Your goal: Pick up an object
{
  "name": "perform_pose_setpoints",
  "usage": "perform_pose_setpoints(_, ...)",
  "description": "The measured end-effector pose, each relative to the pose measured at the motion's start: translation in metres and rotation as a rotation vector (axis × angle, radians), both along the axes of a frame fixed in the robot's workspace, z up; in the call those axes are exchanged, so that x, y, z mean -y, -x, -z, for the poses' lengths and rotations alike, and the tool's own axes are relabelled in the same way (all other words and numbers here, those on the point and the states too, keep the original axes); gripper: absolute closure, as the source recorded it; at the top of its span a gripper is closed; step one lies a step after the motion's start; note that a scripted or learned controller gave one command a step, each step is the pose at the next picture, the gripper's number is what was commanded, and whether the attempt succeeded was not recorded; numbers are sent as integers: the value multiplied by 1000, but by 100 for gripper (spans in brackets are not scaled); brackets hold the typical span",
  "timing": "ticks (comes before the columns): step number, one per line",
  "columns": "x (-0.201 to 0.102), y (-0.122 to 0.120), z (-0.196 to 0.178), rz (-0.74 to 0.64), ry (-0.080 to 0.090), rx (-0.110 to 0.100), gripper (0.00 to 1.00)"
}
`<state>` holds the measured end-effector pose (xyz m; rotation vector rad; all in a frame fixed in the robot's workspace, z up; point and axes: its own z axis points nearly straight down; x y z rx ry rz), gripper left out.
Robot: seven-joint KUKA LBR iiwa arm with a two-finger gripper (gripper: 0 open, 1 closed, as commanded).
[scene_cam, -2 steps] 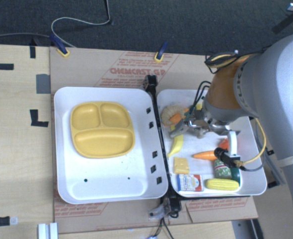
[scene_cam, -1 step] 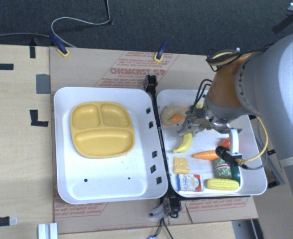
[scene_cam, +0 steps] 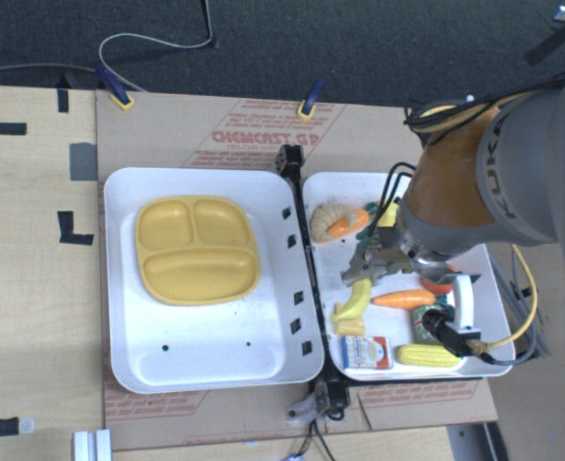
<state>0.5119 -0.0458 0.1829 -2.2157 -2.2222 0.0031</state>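
While nothing is between my fingers that I can make out, I judge the small yellow plastic banana (scene_cam: 356, 301) under my reach the likeliest pick: light, stiff, smooth and a little slippery, best pinched across its narrow middle rather than along the curve. Starting at the left, the left white bin (scene_cam: 129, 286) holds a yellow three-part plastic plate (scene_cam: 198, 249) lying flat, well apart from everything else. The right white bin (scene_cam: 326, 182) is crowded: the banana near its left wall, a small white printed box (scene_cam: 364, 352) below it, an orange toy carrot (scene_cam: 405, 299) just beside the banana, a yellow toy corn cob (scene_cam: 429, 356) at the lower edge, and an orange-and-cream toy food piece (scene_cam: 338, 222) at the top. My hand (scene_cam: 371, 260) hangs just above the banana; whether it is apart or together I cannot tell.
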Motion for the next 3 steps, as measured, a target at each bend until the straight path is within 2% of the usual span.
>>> perform_pose_setpoints(1, -74, 28, -47, 0, 1, 1, 100)
perform_pose_setpoints(2, -40, 27, -69, 2, 2, 2, 100)
perform_pose_setpoints(3, -88, 28, -72, 0, 1, 1, 100)
